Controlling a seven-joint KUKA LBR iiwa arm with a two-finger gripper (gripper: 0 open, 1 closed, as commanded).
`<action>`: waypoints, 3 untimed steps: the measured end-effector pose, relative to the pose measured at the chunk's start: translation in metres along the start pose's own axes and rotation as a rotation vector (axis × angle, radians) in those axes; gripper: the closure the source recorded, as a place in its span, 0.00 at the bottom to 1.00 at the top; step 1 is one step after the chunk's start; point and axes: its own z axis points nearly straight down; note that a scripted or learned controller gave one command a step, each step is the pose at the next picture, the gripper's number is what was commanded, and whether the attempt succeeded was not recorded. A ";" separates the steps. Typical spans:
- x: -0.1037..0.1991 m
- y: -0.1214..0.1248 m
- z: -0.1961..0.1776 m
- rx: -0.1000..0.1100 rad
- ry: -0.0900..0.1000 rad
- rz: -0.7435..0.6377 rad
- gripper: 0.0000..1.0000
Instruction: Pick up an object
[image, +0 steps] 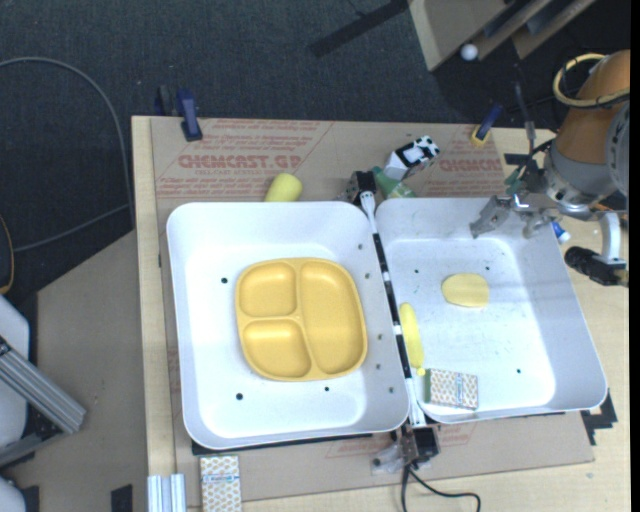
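In the right bin (560, 330) lie three things. A pale yellow rounded object (466, 291) rests near the middle. A yellow banana-shaped piece (409, 336) lies along the bin's left wall. A small patterned packet (453, 390) sits by the front left corner. My gripper (506, 224) hangs over the far edge of this bin, beyond and to the right of the rounded object. Its fingers (483, 224) are spread open with nothing between them.
The left bin (200, 300) holds a yellow divided plate (300, 319). Behind the bins, on the cardboard, lie a yellow object (284, 187) and a black-and-white toy (414, 154). A blue clamp (187, 114) grips the bench's far left edge. Another packet (220, 480) lies in front.
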 end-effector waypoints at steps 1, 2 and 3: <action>0.049 -0.046 0.032 0.004 0.002 0.000 0.00; 0.071 -0.080 0.034 0.005 0.003 0.002 0.00; 0.071 -0.078 0.022 -0.001 0.001 0.003 1.00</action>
